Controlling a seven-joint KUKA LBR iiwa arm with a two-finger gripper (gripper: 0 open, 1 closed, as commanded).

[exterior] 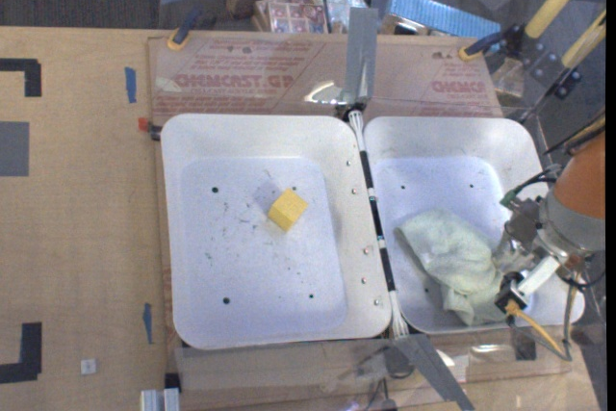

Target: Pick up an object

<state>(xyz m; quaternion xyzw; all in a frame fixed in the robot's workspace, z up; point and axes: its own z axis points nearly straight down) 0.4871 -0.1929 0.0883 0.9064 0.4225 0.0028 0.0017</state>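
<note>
Yellow block (288, 210) lies near the middle of the left bin (183, 207), 1 of 2 white bins. A crumpled pale green cloth (448, 260) lies in the right bin (433, 135). The gripper (507, 267) is at the cloth's right edge; I cannot tell whether it is open or closed.

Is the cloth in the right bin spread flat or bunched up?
Bunched up: the pale green cloth lies in a rumpled heap with shadowed folds.

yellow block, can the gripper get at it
Probably yes: the yellow block lies alone in the left bin, open from above; the gripper sits beside the cloth in the right bin.
</note>
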